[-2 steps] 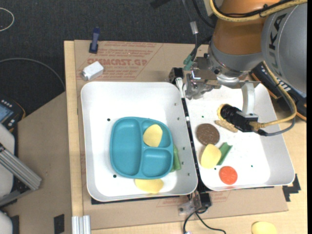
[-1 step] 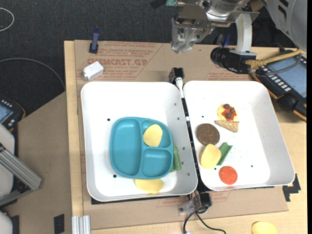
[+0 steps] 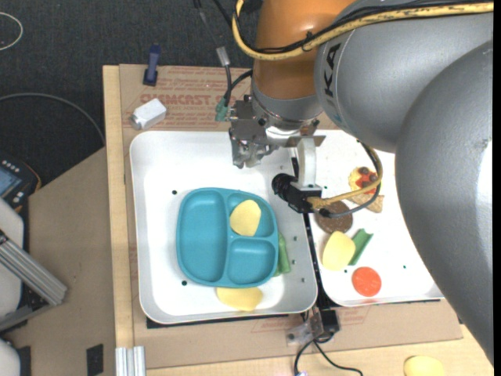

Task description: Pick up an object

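Hovering: the end effector [image 3: 249, 153] hangs over the far edge of the left bin [image 3: 149, 210], with nothing seen between its fingers.
End effector state: the metal fingers point down and look close together, a narrow gap at most; no object sits in them.
Nearest candidate: a yellow potato-shaped piece [image 3: 246, 217] lies just below the end effector, resting in one compartment of the blue divided plate [image 3: 205, 237], which keeps it from sliding.
Second candidate: a flat yellow piece [image 3: 239, 297] lies further below, half tucked under the plate's near rim, so probably awkward to grip.
Green strip: a thin green piece [image 3: 283, 255] lies wedged between the plate and the bin wall, below and slightly right.
Right bin [image 3: 407, 276]: to the lower right it holds a yellow piece [image 3: 339, 251], a green stick [image 3: 361, 244], a red tomato-like piece [image 3: 365, 280] and a brownish heap [image 3: 352, 198], partly behind a black bracket.
Judgement: no pick is made yet; the piece on the plate seems the easiest reach, needing a short move toward it and a descent.
Desk [image 3: 188, 92]: a small white block [image 3: 149, 113] lies up and left, well apart.
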`<state>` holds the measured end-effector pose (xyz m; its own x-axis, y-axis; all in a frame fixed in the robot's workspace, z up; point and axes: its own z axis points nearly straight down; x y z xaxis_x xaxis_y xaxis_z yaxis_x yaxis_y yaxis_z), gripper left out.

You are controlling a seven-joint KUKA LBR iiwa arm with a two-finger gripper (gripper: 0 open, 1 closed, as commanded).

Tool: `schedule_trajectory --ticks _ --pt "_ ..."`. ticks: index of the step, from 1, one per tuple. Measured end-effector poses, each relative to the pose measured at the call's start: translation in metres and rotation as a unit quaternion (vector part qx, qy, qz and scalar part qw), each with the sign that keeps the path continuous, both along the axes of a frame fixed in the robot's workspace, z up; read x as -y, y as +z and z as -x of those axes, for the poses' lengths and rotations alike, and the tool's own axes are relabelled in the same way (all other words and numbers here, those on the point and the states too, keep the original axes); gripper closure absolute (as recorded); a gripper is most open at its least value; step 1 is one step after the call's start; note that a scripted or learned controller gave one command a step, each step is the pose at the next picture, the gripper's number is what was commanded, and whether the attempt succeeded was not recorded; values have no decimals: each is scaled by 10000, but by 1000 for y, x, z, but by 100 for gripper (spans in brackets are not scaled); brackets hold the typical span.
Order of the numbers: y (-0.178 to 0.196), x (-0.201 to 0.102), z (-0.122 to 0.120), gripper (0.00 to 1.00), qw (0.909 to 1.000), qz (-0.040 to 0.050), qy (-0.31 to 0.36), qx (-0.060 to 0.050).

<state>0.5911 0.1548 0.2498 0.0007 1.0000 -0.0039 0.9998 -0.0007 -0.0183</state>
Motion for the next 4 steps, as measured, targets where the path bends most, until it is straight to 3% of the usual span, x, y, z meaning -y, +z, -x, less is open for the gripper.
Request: schedule_trajectory --ticks 1,2,3,4 --pt "-22 13 90 100 10000 -14 -8 28" --pt "47 -16 113 100 9999 -33 25 114" --pt "136 31 100 100 9999 -26 -19 143" --pt "80 -1 113 100 10000 -15 21 57"
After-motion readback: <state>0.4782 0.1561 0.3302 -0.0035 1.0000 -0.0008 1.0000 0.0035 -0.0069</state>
